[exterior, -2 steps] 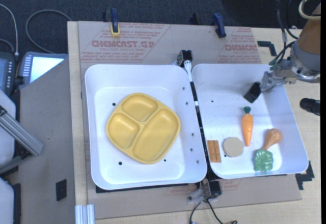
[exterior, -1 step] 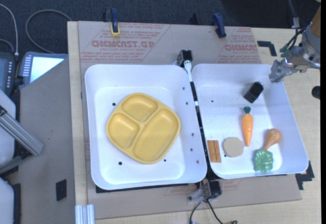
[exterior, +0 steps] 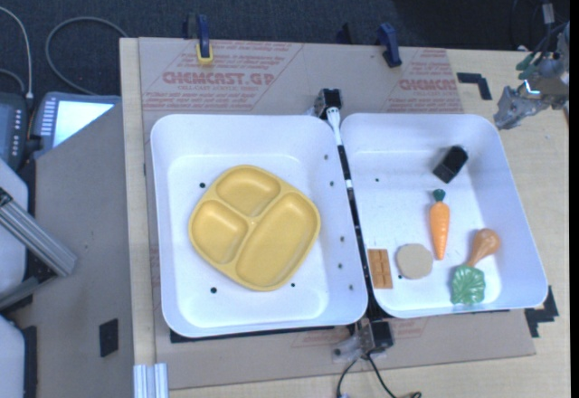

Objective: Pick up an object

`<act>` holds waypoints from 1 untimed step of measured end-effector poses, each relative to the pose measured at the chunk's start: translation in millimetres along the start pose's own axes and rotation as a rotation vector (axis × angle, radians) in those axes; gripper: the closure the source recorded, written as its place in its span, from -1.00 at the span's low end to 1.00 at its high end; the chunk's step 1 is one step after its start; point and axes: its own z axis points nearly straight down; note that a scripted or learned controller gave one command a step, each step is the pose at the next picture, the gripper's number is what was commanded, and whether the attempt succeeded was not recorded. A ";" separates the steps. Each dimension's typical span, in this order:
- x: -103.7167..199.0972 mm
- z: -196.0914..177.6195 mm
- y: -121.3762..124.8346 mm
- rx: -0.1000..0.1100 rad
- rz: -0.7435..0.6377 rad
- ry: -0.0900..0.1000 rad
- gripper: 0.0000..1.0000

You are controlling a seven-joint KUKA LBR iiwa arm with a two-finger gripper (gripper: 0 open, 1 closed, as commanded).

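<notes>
A flat bench topped with tan cardboard sheeting bearing red lettering carried two shallow white plastic bins side by side. The left bin held a yellow plastic plate with three compartments, lying flat near the bin's middle and turned at a slant to its walls. The right bin held the smaller things, all apart from one another except where noted. An orange toy carrot with a green top lay lengthwise near the bin's centre, green end pointing to the far wall. A green leafy toy vegetable sat near the front right corner, with a tan, drumstick-shaped piece just above it. A round beige disc rested near the front wall, just beside a small brown rectangular wafer at the bin's left edge. A small black block lay tilted toward the far side. The grey gripper hung at the right bin's far right corner, above the rim, well apart from every item and holding nothing; whether its fingers were spread or closed could not be made out.
</notes>
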 end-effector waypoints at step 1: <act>55.3 -4.5 -4.4 0.009 -0.003 0.004 1.00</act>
